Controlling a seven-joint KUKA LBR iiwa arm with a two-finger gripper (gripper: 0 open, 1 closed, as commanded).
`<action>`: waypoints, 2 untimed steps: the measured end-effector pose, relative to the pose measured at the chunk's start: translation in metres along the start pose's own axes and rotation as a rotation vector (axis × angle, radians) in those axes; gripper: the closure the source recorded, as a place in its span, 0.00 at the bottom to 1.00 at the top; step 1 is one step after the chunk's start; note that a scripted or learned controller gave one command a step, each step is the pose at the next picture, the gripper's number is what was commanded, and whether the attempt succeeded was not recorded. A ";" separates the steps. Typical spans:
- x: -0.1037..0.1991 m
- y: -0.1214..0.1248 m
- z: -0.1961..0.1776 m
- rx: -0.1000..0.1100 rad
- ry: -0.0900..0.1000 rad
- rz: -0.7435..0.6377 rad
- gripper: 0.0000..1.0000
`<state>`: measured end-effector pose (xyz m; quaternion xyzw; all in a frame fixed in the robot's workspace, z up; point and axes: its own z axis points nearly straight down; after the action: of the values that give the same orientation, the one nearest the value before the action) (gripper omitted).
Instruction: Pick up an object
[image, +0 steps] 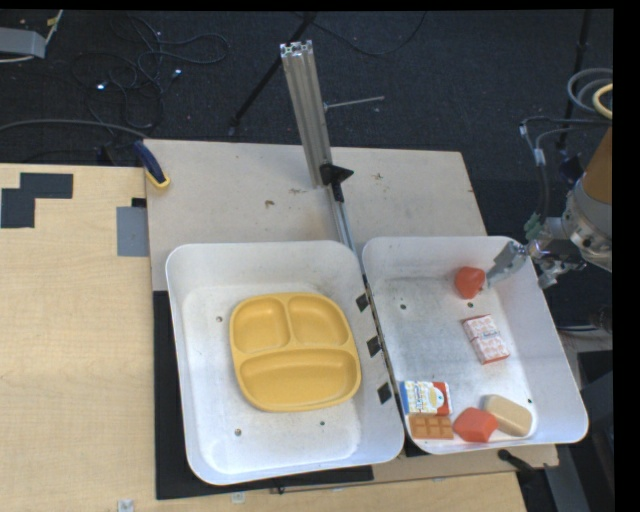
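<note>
Sitting just beside gripper (512, 262) — small red rounded block (470, 282), right bin (560, 350); gripper opening — cannot tell.

A single fixed camera looks down at a slant on the bench (300, 190), taking in both white bins (200, 400) whole; it seems set fairly far back.

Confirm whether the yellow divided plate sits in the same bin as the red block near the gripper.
No. The yellow divided plate lies in the left bin, while the red block is in the right bin.
</note>
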<state>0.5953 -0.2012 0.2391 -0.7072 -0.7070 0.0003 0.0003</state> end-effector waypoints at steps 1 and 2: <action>-0.009 -0.003 0.057 0.007 0.002 0.000 0.00; -0.010 -0.006 0.102 0.006 0.002 -0.001 0.00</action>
<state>0.5890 -0.2112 0.1375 -0.7070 -0.7072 0.0019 0.0032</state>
